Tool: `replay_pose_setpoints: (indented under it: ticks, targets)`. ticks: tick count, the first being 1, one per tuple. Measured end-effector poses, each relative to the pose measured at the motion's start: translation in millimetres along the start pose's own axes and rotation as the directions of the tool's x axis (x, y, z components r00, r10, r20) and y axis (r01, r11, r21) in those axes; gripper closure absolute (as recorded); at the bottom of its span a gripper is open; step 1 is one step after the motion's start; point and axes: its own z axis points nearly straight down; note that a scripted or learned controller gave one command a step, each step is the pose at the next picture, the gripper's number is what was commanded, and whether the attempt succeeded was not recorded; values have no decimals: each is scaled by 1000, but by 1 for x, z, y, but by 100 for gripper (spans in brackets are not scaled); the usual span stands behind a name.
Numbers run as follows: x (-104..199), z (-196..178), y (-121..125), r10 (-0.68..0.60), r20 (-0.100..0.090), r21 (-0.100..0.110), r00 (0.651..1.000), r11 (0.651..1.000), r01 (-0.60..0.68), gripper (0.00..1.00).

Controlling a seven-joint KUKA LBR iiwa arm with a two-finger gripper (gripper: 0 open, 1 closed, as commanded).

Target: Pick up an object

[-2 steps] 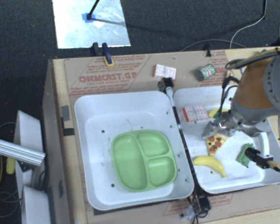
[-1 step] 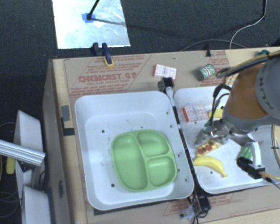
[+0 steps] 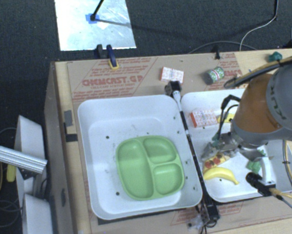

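Note:
A green three-part plate [image 3: 150, 167] lies in the left bin [image 3: 95, 124]. The right bin [image 3: 206, 103] holds a yellow banana [image 3: 221, 174] near its front, a small pack of red and orange pieces [image 3: 214, 161] just above it, a red and white box [image 3: 204, 117] near the back, and a green item [image 3: 253, 166] at the right, partly under the arm. My gripper [image 3: 221, 145] hangs low over the small pack, its metal end just above and left of the banana. The grey arm with its orange band [image 3: 256, 111] covers the bin's right half.
On the cardboard behind the bins lie a small white printed packet [image 3: 171, 74] and a green can [image 3: 215, 74]. A black divider rail [image 3: 189, 140] runs between the bins. Cables [image 3: 291, 187] trail along the right bin's front right.

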Motion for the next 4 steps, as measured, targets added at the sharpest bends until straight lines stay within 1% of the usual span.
replay_pose_setpoints:
  ticks: [1, 2, 3, 4]
  targets:
    - [-25, 0, 11, 0, 1, -1, 1000, 1000, 0, 0]
    - [2, 0, -6, -2, 0, 0, 1000, 1000, 2, 0]
    - [2, -13, -3, -3, 0, -9, 1000, 1000, 3, 100]
    - [-6, -124, 31, -2, 1, -4, 1000, 1000, 2, 100]
